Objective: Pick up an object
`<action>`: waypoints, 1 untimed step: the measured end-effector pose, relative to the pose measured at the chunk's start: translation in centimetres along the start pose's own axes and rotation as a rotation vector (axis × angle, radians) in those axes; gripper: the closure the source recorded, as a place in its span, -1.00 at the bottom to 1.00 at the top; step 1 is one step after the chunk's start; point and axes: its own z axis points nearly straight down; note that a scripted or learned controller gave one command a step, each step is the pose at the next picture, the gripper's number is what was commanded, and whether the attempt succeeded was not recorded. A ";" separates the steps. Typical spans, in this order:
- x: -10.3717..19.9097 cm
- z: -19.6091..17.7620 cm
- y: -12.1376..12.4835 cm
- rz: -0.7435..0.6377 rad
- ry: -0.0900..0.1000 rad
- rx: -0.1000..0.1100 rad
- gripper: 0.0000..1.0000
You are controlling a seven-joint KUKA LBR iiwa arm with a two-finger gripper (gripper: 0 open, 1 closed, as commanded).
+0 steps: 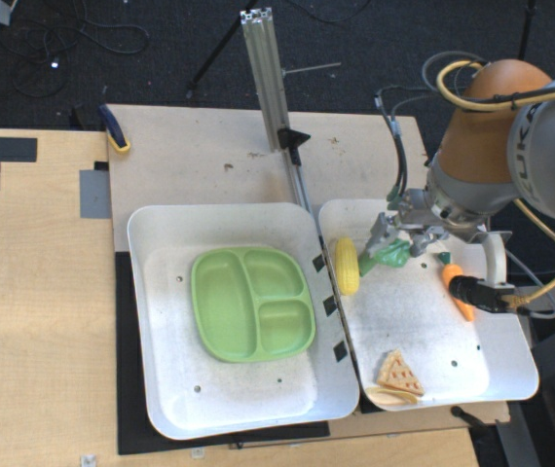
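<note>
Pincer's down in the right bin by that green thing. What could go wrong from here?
The pincer sits over the green object, but a firm hold isn't clear, so it may lift off with nothing. The yellow piece lies close on the left against the bin divider; a sideways nudge could jam or push it. The orange object lies close beside the wrist hardware and might get swept.

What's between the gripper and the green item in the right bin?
Nothing visible. The gripper hangs right over the green object in the right bin. The yellow banana lies beside it toward the divider; the orange carrot lies on the other side.
</note>
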 end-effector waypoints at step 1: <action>4.7 0.7 -1.4 0.001 0.000 0.004 1.00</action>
